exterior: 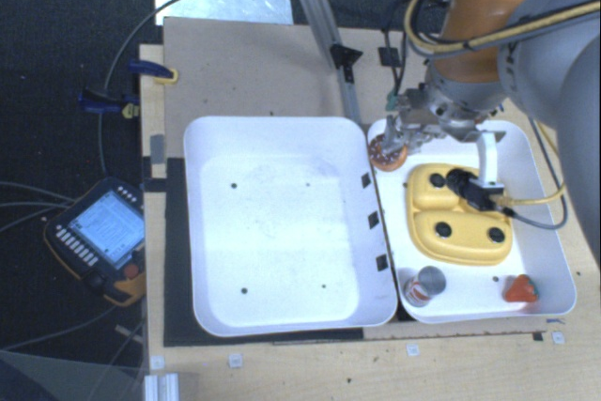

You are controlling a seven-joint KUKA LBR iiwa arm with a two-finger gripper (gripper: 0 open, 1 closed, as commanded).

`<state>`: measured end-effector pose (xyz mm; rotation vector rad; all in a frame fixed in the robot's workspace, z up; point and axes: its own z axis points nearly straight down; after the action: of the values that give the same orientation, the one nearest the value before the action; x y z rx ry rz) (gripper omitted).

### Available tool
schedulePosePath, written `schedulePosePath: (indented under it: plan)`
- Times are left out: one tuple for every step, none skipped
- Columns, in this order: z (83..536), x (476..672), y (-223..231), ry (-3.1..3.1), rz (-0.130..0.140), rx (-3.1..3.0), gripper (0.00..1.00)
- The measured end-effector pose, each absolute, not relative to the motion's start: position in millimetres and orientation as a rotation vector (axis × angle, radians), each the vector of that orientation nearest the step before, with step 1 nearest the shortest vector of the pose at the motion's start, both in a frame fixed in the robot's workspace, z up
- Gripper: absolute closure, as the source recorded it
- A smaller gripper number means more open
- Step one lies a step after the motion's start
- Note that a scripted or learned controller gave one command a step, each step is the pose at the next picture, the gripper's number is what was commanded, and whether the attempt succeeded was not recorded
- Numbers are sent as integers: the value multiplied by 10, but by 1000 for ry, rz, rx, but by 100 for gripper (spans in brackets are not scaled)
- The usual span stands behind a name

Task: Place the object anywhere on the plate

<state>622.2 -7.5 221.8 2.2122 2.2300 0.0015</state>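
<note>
Left bin [272,221] bare. In the right bin [554,272], gripper [399,134] hangs at 11 o'clock, right over a small brown round object [386,154]; looks like the grasp step. Yellow plate [458,225] sits mid-bin, at 4 o'clock from the object. Small can [424,285] at 7 o'clock, red piece [519,289] at 5. Jaws: can't tell their state, nor whether they hold or touch the object. Next: secure it, lift, carry toward 4 o'clock, set down on plate.
</note>
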Motion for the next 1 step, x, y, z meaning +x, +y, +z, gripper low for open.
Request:
schedulePosePath:
  plan:
    - [2149,6109,381,2229,1,2214,100]
